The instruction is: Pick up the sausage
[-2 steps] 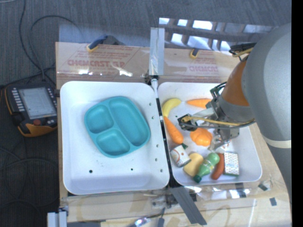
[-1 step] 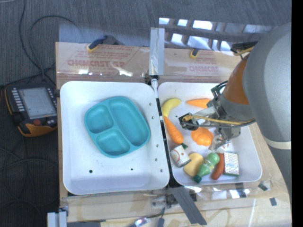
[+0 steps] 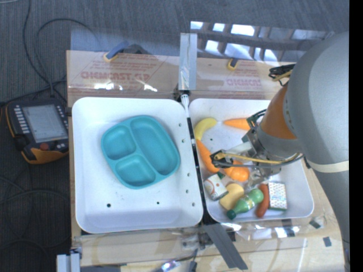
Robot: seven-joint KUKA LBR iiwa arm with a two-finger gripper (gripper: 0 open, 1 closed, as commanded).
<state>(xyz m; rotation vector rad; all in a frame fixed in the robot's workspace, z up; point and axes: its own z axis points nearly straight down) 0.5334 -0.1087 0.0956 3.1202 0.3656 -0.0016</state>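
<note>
Small red-brown plastic toy sausage [image 3: 262,207]: light, rigid, slick; likely rolls. Pinch mid-length, across width. Hand [image 3: 227,158] state: cannot tell.

Glossy white plastic bins [image 3: 136,220], smooth matt teal plastic tray [image 3: 140,150], shiny plastic toy veg [image 3: 237,123].
</note>
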